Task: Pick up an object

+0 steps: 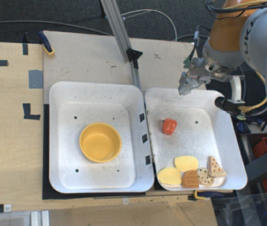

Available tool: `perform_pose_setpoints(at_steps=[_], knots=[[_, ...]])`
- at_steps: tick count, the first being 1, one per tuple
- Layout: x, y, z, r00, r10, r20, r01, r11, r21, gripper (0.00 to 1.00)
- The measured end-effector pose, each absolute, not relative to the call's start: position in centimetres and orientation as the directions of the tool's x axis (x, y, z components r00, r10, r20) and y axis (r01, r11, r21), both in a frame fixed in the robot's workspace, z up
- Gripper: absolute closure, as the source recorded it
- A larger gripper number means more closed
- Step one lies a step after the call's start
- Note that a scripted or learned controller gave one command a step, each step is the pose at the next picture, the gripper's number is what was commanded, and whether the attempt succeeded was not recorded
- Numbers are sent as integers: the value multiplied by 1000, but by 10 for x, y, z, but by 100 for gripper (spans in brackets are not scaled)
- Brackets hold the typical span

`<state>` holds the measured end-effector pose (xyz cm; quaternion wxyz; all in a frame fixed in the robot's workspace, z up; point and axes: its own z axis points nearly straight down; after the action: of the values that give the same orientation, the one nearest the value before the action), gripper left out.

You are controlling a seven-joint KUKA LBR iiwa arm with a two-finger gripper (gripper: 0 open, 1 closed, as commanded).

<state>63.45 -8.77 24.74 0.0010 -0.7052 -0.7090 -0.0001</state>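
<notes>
now your gripper [186,87] hangs over the back rim of the right bin [227,140]; i cannot tell its state. the red object [169,126] sits alone mid-bin, toward the near side and slightly left of it, stubby with no clear long axis. no readable labels or writing that you could go by.

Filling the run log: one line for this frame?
gripper: over right bin far rim, holds nothing | red pepper: right bin, untouched | yellow bowl: left bin | pick: not done
</notes>
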Motion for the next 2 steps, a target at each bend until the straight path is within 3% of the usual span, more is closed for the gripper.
perform_pose_setpoints(at_steps=[2], knots=[[576,15,223,-6,1000,1,1000,6,-6,100]])
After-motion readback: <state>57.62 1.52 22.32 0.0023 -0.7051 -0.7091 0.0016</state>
